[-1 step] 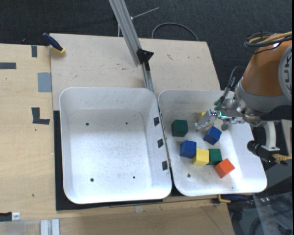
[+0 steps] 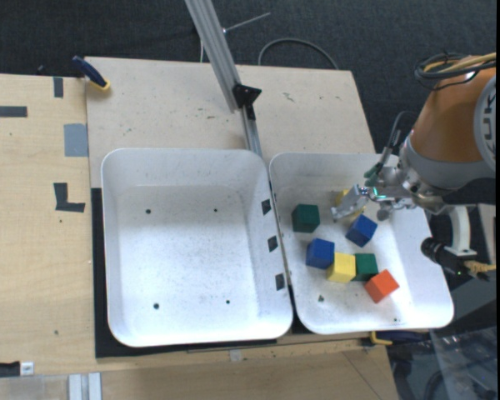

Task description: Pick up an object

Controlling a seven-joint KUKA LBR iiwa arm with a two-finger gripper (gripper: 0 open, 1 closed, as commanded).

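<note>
The end effector (image 2: 355,206) hovered low in the right bin (image 2: 417,307), its opening impossible to tell, poised just above a blue cube (image 2: 362,229), seemingly lining up a grasp.

One fixed overhead camera looks down slantwise on both bins (image 2: 271,177).

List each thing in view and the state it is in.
Gripper: low in the right bin, over the blocks.
Dark green block: lying loose.
Upper blue block: tilted, beside the gripper.
Lower blue block: lying loose.
Yellow block: touching a green block.
Orange block: lying loose.
</note>
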